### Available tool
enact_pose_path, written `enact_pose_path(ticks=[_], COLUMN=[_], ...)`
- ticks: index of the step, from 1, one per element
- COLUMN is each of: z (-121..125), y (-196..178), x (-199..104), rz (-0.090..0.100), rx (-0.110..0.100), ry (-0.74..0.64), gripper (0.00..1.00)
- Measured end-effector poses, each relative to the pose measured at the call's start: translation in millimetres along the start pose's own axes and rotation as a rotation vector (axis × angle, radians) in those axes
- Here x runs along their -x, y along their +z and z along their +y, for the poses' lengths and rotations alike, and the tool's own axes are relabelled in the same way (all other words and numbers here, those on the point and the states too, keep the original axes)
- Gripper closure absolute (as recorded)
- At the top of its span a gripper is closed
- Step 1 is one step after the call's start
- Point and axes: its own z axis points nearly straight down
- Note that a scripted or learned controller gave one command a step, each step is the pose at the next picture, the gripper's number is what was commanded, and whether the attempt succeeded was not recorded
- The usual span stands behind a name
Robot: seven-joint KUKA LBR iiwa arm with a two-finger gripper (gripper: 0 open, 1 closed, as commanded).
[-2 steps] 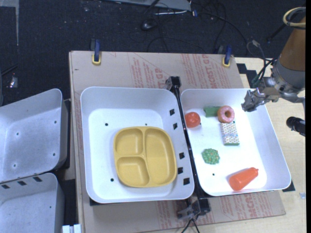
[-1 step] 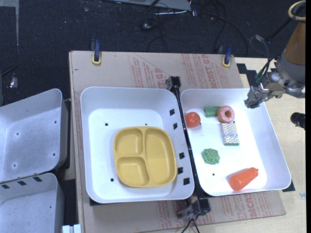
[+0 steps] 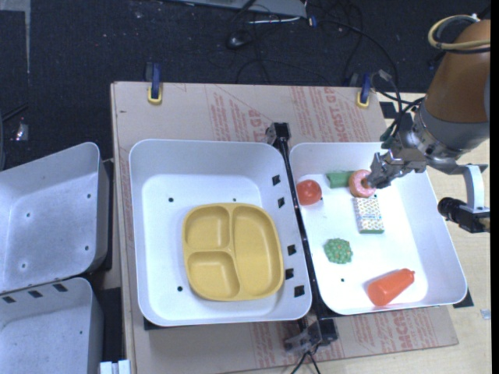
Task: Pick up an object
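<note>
Fingers [image 3: 380, 176] touching pink ring donut [image 3: 360, 183], grip cannot tell | smooth white bin [image 3: 437, 232] | speckled box [image 3: 368, 214]

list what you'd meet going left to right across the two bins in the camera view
yellow divided plate → red ball → green knobbly ball → pink ring → orange bottle-shaped thing

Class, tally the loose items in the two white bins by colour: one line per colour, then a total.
Yellow: 1, the yellow plastic three-compartment tray
Red: 1, the red round ball
Orange: 1, the orange tapered plastic piece
Green: 2, the green knobbly round piece and the green flat block
Pink: 1, the pink ring
Speckled white: 1, the small patterned box
Total: 7
</note>
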Motion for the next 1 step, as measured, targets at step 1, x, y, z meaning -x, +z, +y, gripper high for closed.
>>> enact_pose_path(ticks=[1], z=[-17.8], y=[-5.8], x=[-46.5], rz=[0.0], rx=[0.001], ry=[0.0], gripper=[1.0])
